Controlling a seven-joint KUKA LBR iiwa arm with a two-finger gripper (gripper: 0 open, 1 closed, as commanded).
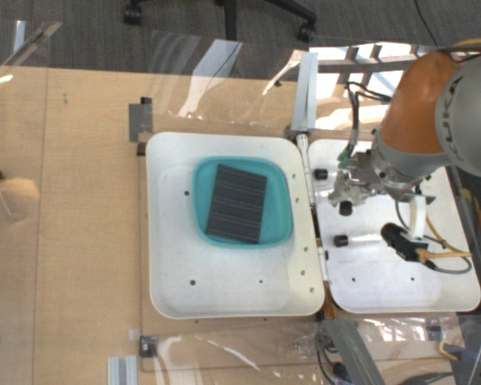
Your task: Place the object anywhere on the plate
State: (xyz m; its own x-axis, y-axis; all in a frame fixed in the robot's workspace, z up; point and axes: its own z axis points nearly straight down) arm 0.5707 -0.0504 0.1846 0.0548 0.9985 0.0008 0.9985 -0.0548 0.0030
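- Bench: two white bins; arm over right bin.
- Teal plate in left bin, dark ribbed block lying on it, long axis near-upright in frame.
- Pincer: block lies to its left, apart; open/closed state can't tell; no grip seen.

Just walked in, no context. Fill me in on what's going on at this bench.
A grey and orange arm reaches in from the right, its gripper over the right bin. In the left bin a dark ribbed block lies flat on the teal plate, with nothing touching it.
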